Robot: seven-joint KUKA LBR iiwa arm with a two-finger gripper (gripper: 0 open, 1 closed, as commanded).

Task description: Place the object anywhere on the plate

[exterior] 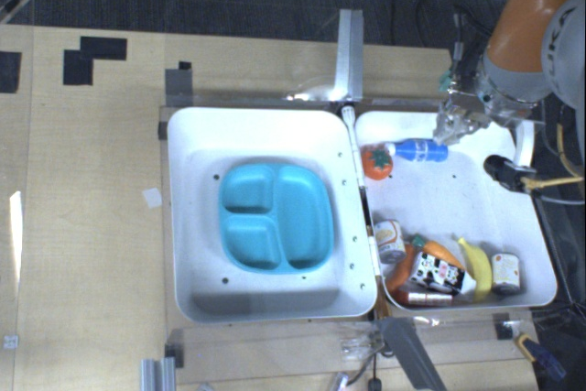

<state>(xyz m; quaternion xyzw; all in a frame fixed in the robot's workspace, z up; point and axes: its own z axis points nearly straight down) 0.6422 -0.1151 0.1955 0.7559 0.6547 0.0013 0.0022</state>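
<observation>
Left bin (188, 197) holds a blue divided plate (276, 217), flat, near its middle. Right bin (531, 224): orange tomato-like toy (377, 162) by the divider at the top, blue bottle (420, 151) lying on its side just right of it. Along the front edge, a cluster: small can (388, 237), carrot (439, 249), black printed packet (434, 272), banana (475, 264), small jar (505, 274), packed close together. Gripper (455, 124) hangs over the back-right part of the bin, just right of the bottle's end; can't tell how wide the claw is, nothing seen betw. it.
</observation>
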